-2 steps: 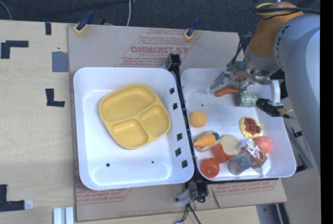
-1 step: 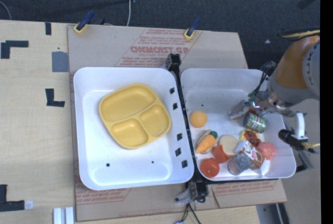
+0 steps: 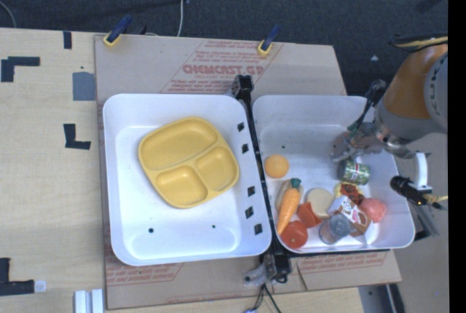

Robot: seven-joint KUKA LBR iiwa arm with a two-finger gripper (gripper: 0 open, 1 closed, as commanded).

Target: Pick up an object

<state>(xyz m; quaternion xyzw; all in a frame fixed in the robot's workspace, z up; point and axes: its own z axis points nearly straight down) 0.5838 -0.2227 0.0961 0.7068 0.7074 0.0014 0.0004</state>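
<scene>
On the worktop's left side we see the left bin (image 3: 116, 180) carrying just a yellow divided plate (image 3: 188, 161) — likely kept apart as clear set-down space. In the right bin (image 3: 306, 111), the pickable things crowd its near edge: an orange ball (image 3: 276, 166), a carrot (image 3: 287, 207), a tomato (image 3: 294, 234), and a heap of small packets (image 3: 348, 217). The gripper (image 3: 351, 153) hangs low toward that bin's right edge, just above a green can (image 3: 355, 172) — we judge this its target. Whether the fingers are spread or closed, or touching the can, we cannot tell.
</scene>
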